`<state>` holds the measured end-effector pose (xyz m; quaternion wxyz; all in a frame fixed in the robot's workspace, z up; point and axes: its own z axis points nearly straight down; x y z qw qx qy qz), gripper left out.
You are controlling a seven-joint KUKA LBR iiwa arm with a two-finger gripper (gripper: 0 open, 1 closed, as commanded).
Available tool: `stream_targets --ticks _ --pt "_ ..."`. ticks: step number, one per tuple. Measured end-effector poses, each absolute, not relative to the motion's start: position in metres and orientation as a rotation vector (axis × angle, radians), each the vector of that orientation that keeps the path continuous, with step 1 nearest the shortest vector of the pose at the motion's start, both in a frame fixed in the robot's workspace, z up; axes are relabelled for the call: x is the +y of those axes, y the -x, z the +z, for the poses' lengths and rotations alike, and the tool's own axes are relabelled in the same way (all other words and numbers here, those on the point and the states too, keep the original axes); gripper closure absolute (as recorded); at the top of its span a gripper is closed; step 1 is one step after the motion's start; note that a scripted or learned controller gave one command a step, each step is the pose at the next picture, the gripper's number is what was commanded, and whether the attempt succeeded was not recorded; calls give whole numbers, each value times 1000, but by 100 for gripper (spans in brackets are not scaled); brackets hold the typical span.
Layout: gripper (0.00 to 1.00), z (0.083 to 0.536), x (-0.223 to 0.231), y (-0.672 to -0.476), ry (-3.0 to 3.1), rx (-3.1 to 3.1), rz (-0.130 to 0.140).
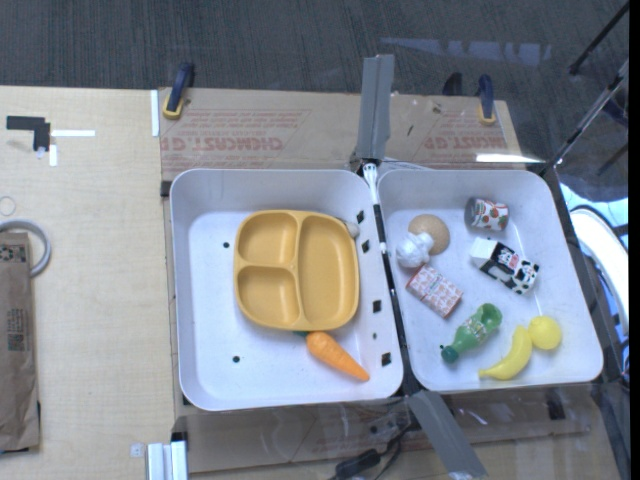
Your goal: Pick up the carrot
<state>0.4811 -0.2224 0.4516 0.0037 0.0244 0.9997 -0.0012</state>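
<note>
The carrot (336,356) lies in the left bin (195,298), at its near side, just beside the near rim of a yellow divided plate (297,269); whether the two touch is hard to tell. Its thick end points left and far, its tip right and near. The right bin (560,268) holds a green bottle (472,333), a yellow banana (510,356), a small red-patterned box (434,290), a black-and-white carton (505,266) and a small can (486,213). The end effector's state cannot be told here.
</note>
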Motion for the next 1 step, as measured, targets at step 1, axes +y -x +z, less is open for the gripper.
stream_targets --ticks 1 --pt "100 461 -223 -483 -76 3129 -6"
